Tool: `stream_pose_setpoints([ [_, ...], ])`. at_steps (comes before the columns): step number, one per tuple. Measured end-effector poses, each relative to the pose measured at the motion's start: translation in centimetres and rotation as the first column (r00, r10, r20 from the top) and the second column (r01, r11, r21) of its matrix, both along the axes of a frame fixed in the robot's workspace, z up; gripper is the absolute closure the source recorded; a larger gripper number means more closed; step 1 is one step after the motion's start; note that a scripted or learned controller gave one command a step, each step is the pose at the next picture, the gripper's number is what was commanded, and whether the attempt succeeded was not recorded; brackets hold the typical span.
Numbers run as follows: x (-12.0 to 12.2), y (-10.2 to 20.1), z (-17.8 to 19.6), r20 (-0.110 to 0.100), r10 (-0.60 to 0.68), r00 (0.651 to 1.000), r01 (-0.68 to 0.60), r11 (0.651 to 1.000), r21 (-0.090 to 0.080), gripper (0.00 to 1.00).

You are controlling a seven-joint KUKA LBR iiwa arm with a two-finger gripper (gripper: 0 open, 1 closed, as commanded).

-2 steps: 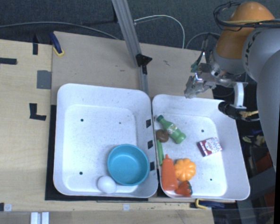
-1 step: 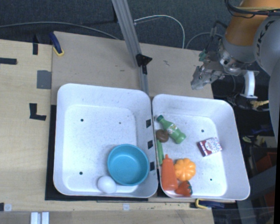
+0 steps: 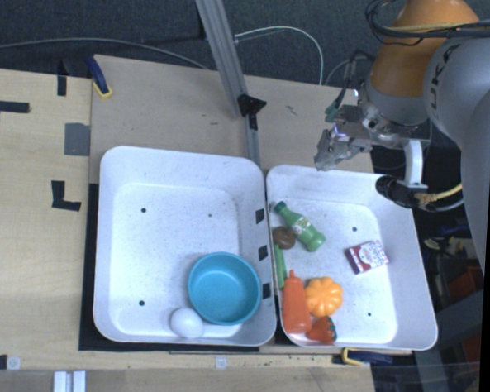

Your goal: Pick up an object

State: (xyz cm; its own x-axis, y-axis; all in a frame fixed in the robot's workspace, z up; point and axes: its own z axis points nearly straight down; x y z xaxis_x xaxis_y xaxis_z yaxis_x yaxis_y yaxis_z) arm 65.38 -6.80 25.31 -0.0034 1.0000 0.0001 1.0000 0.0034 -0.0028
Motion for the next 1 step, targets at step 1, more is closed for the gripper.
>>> stream_pose_setpoints([
  [1, -2.57, 4.50, -1.65, -0.002, 0.001, 1.000, -0.001, 1.000, 0.001, 1.00],
])
